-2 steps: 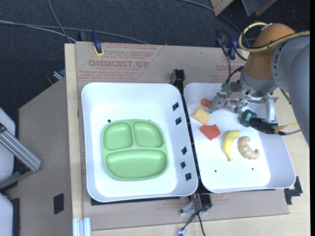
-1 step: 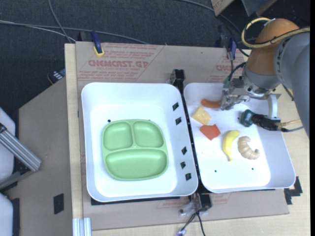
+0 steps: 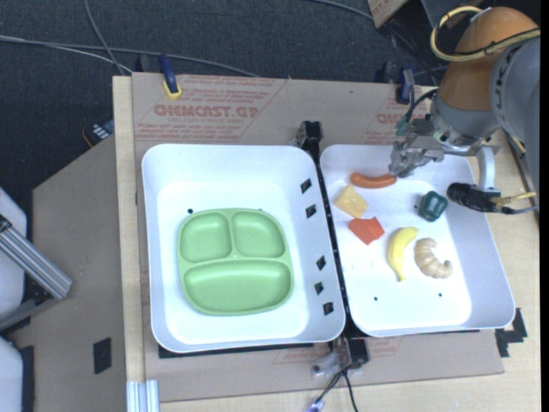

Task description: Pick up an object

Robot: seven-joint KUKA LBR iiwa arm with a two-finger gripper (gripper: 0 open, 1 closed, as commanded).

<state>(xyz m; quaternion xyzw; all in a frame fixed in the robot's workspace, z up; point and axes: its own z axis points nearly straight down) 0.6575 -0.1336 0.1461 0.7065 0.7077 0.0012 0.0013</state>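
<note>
From the overhead camera, my pincer (image 3: 410,163) hangs over the right bin (image 3: 480,303); I cannot tell its state. The sausage (image 3: 373,179) lies just left of it, so closing here risks nudging it away.

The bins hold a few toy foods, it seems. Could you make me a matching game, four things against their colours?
Things:
1. plate
2. banana
3. sausage
4. block

Colours:
A. yellow
B. red
C. green
D. orange

Pairs: 1-C, 2-A, 3-D, 4-B. The plate lies in the left bin; the other three lie in the right bin, where the gripper is beside the sausage.
</note>
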